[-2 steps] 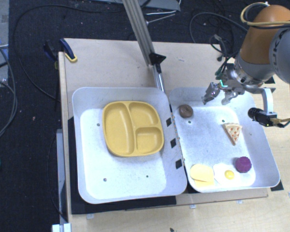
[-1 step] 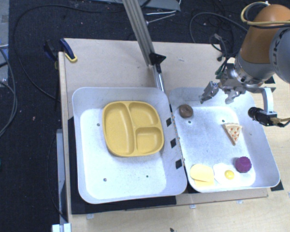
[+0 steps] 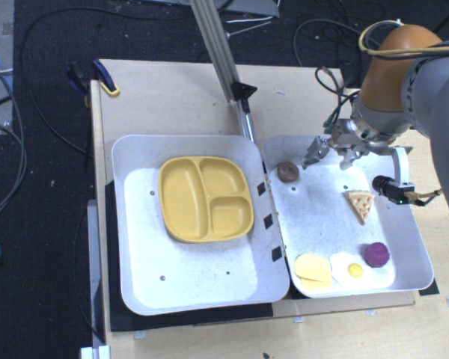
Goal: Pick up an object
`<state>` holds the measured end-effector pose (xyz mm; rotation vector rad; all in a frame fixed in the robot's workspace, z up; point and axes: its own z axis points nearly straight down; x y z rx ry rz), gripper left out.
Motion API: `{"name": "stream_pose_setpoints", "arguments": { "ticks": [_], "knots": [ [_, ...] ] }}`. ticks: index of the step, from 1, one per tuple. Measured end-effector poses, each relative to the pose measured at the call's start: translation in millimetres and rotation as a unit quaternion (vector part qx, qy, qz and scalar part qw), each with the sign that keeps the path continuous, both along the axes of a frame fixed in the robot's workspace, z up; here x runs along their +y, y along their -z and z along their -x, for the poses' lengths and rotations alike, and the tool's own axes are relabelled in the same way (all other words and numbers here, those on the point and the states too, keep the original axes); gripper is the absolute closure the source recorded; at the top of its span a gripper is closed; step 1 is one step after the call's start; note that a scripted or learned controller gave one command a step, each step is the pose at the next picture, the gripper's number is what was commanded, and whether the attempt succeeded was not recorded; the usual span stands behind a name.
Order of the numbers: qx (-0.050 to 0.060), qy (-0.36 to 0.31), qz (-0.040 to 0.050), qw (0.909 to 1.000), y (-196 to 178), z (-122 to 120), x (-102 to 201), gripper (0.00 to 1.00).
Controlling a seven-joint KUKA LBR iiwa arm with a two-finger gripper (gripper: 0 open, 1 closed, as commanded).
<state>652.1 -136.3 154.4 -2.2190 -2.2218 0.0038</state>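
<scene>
Lying left of the open-fingered gripper (image 3: 331,155): a brown ball (image 3: 287,172).

I count two shallow white bins on my desk (image 3: 172,88): the left bin (image 3: 135,275) and the right bin (image 3: 411,245). The left one holds one yellow divided plate (image 3: 206,199), which has three compartments. The right one holds five small toy foods: one brown round piece (image 3: 287,172), one pizza slice (image 3: 360,204), one purple ball (image 3: 376,254), one fried egg (image 3: 351,268) and one pale yellow slice (image 3: 313,268).
</scene>
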Motion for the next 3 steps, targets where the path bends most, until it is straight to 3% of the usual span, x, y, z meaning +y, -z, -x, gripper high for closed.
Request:
{"name": "stream_pose_setpoints", "arguments": {
  "ticks": [1,2,3],
  "knots": [
    [-0.004,0.0,0.0011,1.0,44,-5,-2,0.0],
    [-0.001,-0.001,0.0004,1.0,62,-6,-2,0.0],
    [-0.003,-0.001,0.0009,1.0,51,-6,-2,1.0]
  ]
}}
